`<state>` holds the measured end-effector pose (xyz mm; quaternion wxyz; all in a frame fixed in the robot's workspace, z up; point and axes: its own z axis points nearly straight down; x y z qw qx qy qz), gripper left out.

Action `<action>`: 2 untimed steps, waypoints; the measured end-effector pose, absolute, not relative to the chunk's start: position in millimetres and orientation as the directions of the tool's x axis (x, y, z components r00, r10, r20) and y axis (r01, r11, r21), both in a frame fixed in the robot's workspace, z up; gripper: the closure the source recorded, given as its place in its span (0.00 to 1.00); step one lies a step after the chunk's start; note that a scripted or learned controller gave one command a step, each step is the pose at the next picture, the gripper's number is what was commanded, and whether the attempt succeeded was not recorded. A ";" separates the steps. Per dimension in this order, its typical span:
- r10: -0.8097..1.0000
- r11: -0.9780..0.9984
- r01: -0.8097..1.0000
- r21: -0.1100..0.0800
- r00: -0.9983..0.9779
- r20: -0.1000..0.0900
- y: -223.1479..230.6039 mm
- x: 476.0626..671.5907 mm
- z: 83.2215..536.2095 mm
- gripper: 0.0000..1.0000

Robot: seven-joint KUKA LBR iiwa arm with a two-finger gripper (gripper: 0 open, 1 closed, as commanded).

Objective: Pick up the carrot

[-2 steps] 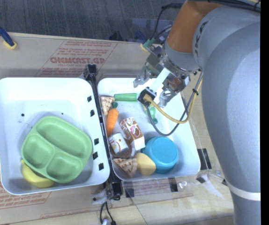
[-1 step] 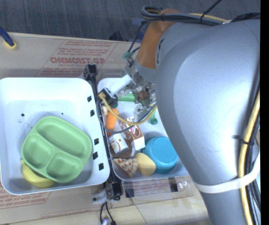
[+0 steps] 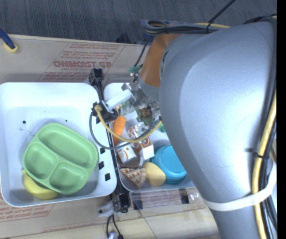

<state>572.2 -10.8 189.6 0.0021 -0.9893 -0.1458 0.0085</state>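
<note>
The carrot (image 3: 118, 125) is a short orange piece in the right bin (image 3: 125, 185), close against that bin's left wall. My gripper (image 3: 134, 114) hangs right over it, reaching down from the big grey arm that covers most of the right bin. The carrot's upper end sits at the gripper's tip, and the wrist parts hide whether it is held.
Packed below the carrot are a brown-and-white item (image 3: 128, 154), a pizza-like wedge (image 3: 132, 176), a yellow lemon-like piece (image 3: 155, 174) and a blue bowl (image 3: 170, 163). The left bin (image 3: 13, 101) holds a green divided plate (image 3: 59, 157) resting on a yellow thing (image 3: 35, 188).
</note>
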 end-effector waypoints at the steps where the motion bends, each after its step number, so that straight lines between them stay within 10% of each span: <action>1: 0.209 -0.978 0.209 -0.008 0.978 -0.018 -112.7 575.9 156.4 0.00; 2: 0.218 -0.976 0.218 -0.006 0.976 -0.016 -98.2 618.7 87.9 0.00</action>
